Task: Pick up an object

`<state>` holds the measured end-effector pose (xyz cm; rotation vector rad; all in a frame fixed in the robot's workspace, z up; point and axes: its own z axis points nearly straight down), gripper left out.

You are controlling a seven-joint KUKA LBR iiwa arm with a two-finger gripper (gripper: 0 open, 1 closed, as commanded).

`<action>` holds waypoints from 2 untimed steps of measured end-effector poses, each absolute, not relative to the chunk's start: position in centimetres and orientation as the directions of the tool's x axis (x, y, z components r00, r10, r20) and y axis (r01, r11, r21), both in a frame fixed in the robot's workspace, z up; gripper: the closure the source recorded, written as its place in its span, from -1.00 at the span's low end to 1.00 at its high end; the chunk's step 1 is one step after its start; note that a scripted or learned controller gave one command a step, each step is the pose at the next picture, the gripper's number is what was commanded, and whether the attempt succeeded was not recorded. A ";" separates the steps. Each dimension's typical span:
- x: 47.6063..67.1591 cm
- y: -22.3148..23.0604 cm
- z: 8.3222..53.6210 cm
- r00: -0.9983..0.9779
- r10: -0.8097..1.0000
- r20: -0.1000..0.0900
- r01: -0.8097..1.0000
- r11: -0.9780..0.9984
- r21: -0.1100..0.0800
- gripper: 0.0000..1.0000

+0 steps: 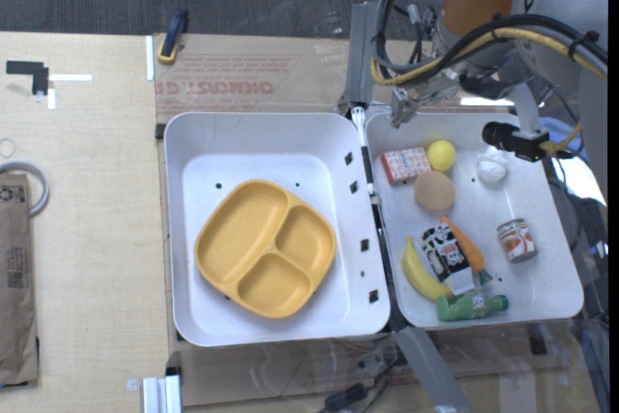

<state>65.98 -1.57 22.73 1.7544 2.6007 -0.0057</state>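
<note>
My gripper (492, 165) hangs over the back right part of the right bin (561, 305), below the grey wrist. Nothing can be seen held in it. Left of it lie a yellow ball (441, 155), a red and white box (404, 165) and a tan ball (434, 192). A small can (516, 240) stands nearer the front right. Toward the front sit an orange carrot (468, 248), a black and white carton (443, 252), a banana (419, 272) and a green bottle (471, 306).
The left bin (184, 208) holds a yellow divided plate (266, 249). Cardboard (251, 77) lies behind the bins. A brown paper bag (16, 276) rests on the bench at far left. Cables loop above the right bin's back edge.
</note>
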 end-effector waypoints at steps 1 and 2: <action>66.0 -1.7 23.6 -0.375 0.927 -0.008 0.927 0.375 0.000 1.00; 65.9 -6.8 29.1 -0.571 0.821 -0.004 0.821 0.571 0.000 1.00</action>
